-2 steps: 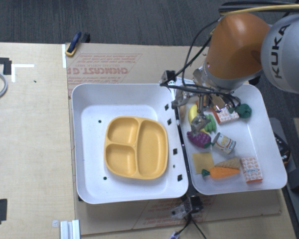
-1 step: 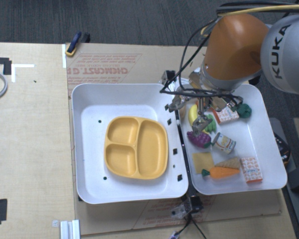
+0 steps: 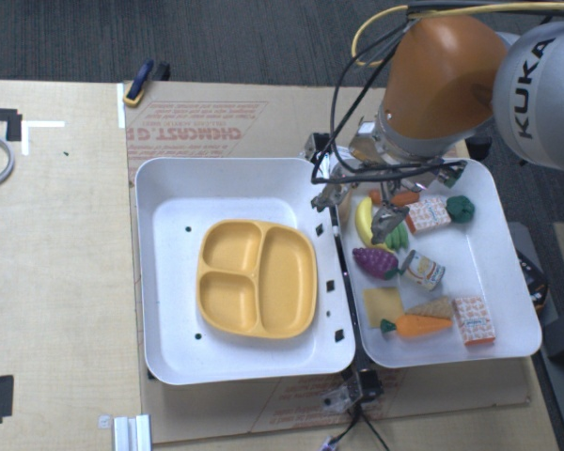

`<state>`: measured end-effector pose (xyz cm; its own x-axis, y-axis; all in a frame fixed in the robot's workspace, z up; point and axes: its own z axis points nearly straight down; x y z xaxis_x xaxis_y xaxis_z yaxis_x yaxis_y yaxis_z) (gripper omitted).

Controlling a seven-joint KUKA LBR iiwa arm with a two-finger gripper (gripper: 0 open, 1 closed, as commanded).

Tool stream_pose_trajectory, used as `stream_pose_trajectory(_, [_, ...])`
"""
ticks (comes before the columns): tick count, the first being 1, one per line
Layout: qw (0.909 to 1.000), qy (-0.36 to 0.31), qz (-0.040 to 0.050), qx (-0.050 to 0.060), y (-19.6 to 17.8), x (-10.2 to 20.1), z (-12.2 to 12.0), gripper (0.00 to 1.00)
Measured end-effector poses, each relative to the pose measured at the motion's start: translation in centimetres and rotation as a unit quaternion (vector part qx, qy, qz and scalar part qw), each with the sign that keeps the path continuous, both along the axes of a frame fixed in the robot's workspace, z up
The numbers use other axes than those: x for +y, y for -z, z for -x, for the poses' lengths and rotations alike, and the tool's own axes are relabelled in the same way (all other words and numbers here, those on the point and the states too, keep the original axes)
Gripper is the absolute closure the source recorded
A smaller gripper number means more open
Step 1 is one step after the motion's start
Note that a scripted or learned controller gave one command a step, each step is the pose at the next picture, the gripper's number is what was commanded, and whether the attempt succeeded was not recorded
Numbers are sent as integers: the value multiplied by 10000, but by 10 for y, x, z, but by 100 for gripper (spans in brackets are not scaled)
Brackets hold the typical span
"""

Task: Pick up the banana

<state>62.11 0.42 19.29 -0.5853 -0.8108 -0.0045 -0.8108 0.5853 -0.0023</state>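
Presently, the end effector [image 3: 387,222] is seen lowered into the right bin [image 3: 508,341], just beside the banana [image 3: 364,220], below the arm's orange band [image 3: 446,69]. Whether it is spread or closed cannot be told, and nothing is seen to be gripped. The banana is found near the left wall of the right bin, toward its far end, lying roughly lengthwise, with its right side partly covered by the end effector. A bunch of purple grapes [image 3: 376,261] is noted just in front of the banana. Further items are recorded in the same bin: a green item [image 3: 461,208] near the far right, a small red and white carton [image 3: 429,214] beside it, a small can [image 3: 421,271], a yellow wedge [image 3: 383,305], a carrot [image 3: 418,326] and a second carton [image 3: 474,320] near the front. In the left bin [image 3: 160,280], a yellow divided plate [image 3: 258,278] is observed lying flat at the centre. Both bins are set side by side on cardboard on the tabletop [image 3: 56,280].
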Motion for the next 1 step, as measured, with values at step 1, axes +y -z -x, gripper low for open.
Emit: stream_pose_trajectory(1, [9974,-724,4,7,0,-12,7,0])
